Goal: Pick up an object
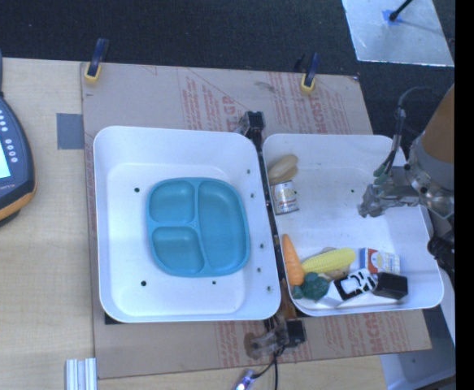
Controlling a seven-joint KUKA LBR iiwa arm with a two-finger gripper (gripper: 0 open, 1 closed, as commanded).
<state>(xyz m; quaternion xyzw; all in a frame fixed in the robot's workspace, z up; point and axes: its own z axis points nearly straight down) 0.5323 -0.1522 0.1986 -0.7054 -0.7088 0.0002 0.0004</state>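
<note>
Nearest you, along the right bin's (318, 149) near edge, lie a carrot (291, 260), a corn cob (328, 260), a small carton (380, 261) and a black block (391, 286). Farther back sit a small can (284, 197) and a potato (283, 168). The gripper (372, 205) hovers over bare floor at right; you cannot tell its finger state. The left bin (106, 218) holds a blue divided plate (197, 227).

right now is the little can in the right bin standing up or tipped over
Tipped over. The small can lies on its side on the right bin floor near the left wall, its silvery side facing up, just below the potato.
</note>
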